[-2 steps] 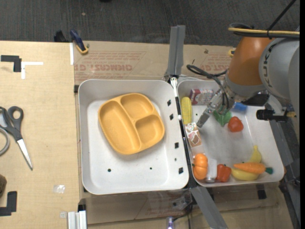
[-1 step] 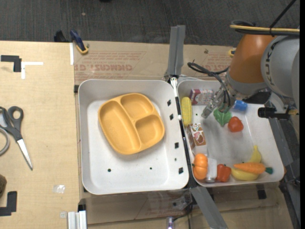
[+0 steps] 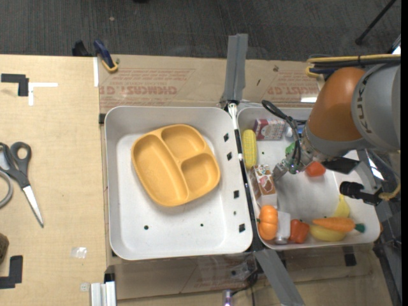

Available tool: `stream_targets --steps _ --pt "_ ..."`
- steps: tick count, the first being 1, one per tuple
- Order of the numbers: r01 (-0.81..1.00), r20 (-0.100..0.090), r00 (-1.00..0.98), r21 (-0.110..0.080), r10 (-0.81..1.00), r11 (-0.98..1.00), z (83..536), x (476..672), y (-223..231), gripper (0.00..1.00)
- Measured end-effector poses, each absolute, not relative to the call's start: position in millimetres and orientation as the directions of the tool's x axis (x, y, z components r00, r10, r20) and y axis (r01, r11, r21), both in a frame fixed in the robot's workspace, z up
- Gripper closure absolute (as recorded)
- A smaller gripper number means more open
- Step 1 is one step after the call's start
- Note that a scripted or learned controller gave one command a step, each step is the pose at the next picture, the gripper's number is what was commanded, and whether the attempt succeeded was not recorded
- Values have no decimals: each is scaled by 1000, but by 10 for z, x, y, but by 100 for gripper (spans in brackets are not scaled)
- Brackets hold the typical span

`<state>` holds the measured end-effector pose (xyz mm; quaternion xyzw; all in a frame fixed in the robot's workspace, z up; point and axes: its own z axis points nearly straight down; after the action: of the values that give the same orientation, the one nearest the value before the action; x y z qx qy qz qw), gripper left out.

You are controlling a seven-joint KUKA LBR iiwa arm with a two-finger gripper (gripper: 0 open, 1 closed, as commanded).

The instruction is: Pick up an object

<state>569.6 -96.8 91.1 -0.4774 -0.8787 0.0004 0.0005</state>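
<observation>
The gripper (image 3: 285,168) hangs low inside the right bin (image 3: 312,196), just past the corn (image 3: 249,147) toward the arm's side; whether it is open or closed I cannot tell, and nothing can be seen held in it.

Taking the corn as landmark: it lies lengthwise along the bin's left wall; a small brown packet (image 3: 264,182) sits just below it, close to the gripper's tip; a printed box (image 3: 270,129) lies just right of the corn's top end; a red piece (image 3: 314,168) shows right of the gripper, partly under the wrist; farther down from the corn, at the bin's near end, an orange pumpkin (image 3: 268,222) touches a red block (image 3: 298,231), with a carrot (image 3: 334,224) and a banana (image 3: 336,220) lying together beyond them. The left bin (image 3: 127,228) holds a yellow plate (image 3: 176,164), well apart from the corn.

The likeliest targets, I judge, are the packet or the corn, since both are nearest the tool. To do the grasp well, centre over one item alone; straddle the corn's short axis, not its length; keep clear of the bin wall, which crowds the corn on one side; descend fully before closing; lift straight up, so neighbours are not dragged. The packet looks flat and may slip; the corn offers a rounder, surer hold.
</observation>
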Motion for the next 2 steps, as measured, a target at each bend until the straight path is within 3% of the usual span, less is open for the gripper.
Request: stream_targets --steps 1,2 --pt "842 -11 -540 0 842 540 934 5706 -1029 0" --pt "900 -2 -436 0 900 436 929 6355 -1387 0"
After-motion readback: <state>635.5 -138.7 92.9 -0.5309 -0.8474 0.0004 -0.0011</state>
